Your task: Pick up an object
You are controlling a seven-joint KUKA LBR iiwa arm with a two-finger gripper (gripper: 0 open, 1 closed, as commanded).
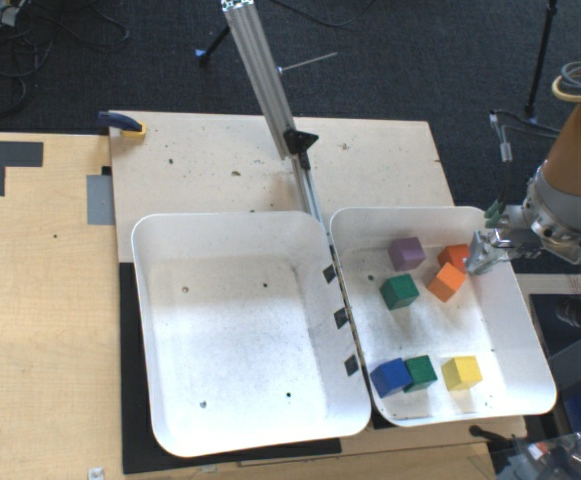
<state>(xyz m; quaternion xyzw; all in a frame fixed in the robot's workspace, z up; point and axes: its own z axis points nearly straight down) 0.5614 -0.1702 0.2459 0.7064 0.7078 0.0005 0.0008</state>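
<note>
Gripper (pixel 482 251) at right bin (pixel 530 353) far rim; red cube (pixel 453 257) touching at 9 o'clock, orange cube (pixel 447 281) at 7. Grip state: cannot tell.

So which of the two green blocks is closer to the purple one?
The larger green block, alone near the middle of the right bin, just below the purple block. The other green block sits lower down, between the blue block and yellow block.

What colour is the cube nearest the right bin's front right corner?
Yellow, seen clearly in the camera view, beside a green cube.
</note>
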